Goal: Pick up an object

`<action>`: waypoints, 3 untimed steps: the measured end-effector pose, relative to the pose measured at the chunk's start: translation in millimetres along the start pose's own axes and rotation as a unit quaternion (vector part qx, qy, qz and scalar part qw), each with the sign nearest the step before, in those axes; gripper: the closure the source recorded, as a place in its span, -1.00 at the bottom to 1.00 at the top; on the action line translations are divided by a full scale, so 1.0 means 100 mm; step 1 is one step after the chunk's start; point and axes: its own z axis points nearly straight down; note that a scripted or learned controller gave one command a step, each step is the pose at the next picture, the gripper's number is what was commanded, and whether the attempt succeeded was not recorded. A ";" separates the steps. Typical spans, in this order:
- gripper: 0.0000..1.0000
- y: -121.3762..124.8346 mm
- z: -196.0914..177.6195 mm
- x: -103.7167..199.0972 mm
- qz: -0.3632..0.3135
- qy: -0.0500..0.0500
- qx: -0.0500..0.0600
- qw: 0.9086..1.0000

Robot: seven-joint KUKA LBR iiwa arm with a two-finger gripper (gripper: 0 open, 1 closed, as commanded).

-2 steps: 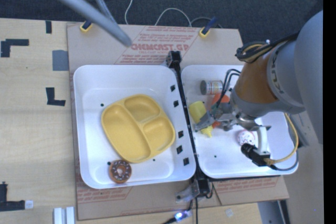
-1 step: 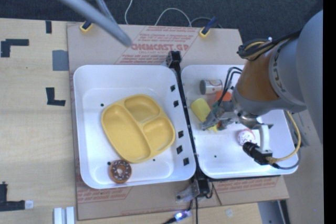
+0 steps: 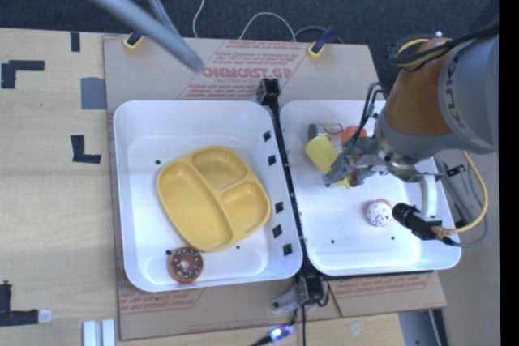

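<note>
The gripper (image 3: 345, 171) sits low in the right bin (image 3: 357, 251), at its upper-left quarter, reached in from the right under the grey arm with the orange band (image 3: 418, 97). A yellow block (image 3: 321, 151) lies just beside the gripper, on its left and slightly above, seemingly touching or nearly touching it; the view is too crowded there to say whether the block is between the fingers, and whether the gripper is released or clenched cannot be told. A small orange-red object (image 3: 350, 133) shows just above the gripper, partly hidden by it. A white speckled ball (image 3: 378, 213) rests below and to the right of the gripper, apart from it, near the middle of the bin floor. The lower-left part of the right bin is bare white floor. The divider (image 3: 280, 174) between the bins runs close on the yellow block's left. In the left bin (image 3: 134, 174) a yellow sectioned plate (image 3: 212, 195) takes the centre, and a chocolate doughnut (image 3: 186, 264) lies near the front wall. Both bins stand on the desk (image 3: 49, 198).
</note>
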 end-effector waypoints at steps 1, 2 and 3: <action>1.00 0.00 -0.49 -0.10 0.001 0.000 0.000 1.000; 1.00 -0.09 -1.03 -0.10 0.000 0.000 0.000 1.000; 1.00 0.03 -0.84 0.41 -0.002 0.001 0.003 1.000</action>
